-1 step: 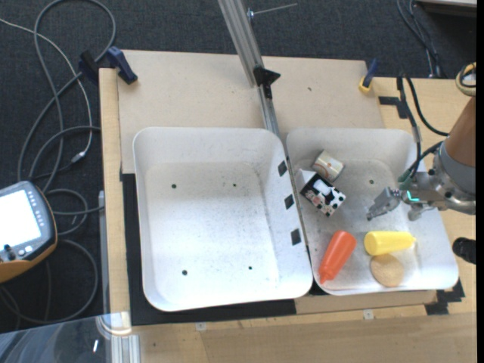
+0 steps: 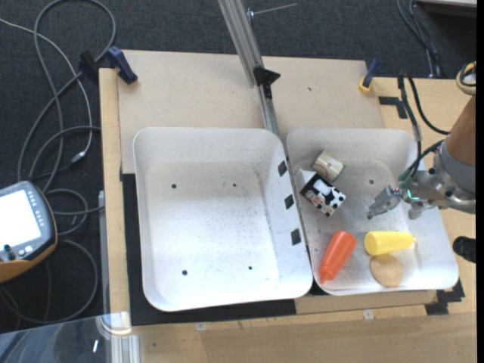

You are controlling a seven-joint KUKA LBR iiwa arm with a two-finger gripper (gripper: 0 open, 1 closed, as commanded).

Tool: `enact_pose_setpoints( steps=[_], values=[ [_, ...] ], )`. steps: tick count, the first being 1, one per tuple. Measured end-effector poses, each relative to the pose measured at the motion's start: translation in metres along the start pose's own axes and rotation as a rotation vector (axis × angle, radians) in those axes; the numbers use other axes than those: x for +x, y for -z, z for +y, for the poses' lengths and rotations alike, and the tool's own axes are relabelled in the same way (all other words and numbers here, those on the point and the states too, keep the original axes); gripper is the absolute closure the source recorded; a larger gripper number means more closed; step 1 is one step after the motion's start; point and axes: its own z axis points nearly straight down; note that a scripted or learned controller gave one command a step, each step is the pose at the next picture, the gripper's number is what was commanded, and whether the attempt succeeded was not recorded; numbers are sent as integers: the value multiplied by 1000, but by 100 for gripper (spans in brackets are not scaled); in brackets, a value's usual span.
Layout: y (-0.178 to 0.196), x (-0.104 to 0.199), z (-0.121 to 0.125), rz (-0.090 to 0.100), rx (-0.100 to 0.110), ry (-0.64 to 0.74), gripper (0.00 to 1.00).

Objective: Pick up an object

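Presently, the claw [image 2: 386,201] is being held over the right bin [image 2: 355,140], near its right edge, with nothing gripped; whether its fingers are spread or closed cannot be told. Just below it, a yellow block [image 2: 389,241] is being carried by the bin floor, and a tan round disc [image 2: 388,271] is lying beside that toward the near edge. An orange carrot-shaped toy [image 2: 336,255] is resting near the bin's near left corner. A black-and-white toy [image 2: 323,193] and a small beige piece [image 2: 328,164] are lying toward the left edge. The left bin [image 2: 151,144] is being shown alongside.
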Motion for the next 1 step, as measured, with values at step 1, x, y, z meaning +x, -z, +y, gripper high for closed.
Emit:
enact_pose_setpoints(
  steps=[1],
  values=[
    [-42, -1, 0, 1, 5, -1, 0]
  ],
)
